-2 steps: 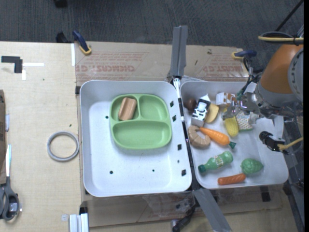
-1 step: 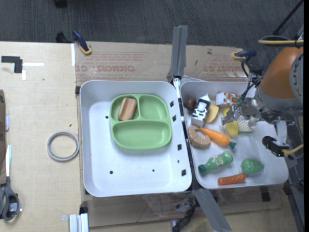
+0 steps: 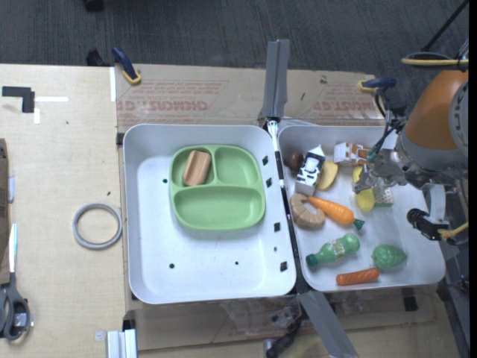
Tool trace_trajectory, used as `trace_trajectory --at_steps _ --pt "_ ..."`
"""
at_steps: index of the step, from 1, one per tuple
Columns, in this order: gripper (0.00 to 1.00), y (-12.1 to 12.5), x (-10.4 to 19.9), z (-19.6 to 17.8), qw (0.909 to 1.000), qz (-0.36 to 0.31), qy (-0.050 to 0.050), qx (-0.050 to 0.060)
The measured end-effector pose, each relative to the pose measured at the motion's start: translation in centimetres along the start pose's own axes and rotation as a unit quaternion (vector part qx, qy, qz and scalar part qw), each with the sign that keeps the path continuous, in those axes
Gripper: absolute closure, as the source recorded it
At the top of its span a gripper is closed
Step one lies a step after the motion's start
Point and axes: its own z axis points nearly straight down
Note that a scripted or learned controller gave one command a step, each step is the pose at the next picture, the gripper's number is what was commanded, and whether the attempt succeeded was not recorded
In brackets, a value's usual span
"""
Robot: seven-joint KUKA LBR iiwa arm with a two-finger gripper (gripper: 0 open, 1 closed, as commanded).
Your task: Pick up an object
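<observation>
A single fixed camera looks down from above on the pale wooden bench [image 3: 52,170], tilted at a slant so the far edge of the bench and a strip of dark grey carpeted floor [image 3: 223,13] fill the top of the frame. It stands far enough back to take in both shallow white plastic bins side by side: the left bin [image 3: 149,274] sits near the middle of the frame, the right bin [image 3: 425,267] toward the right edge. The grey arm with its orange band [image 3: 440,114] enters from the right side, partly cut off by the frame.
</observation>
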Motion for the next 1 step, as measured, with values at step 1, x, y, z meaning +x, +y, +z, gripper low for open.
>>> trace_trajectory --at_steps 1 --pt "1.0 -0.73 5.76 -12.49 0.9952 0.098 0.0 0.01"
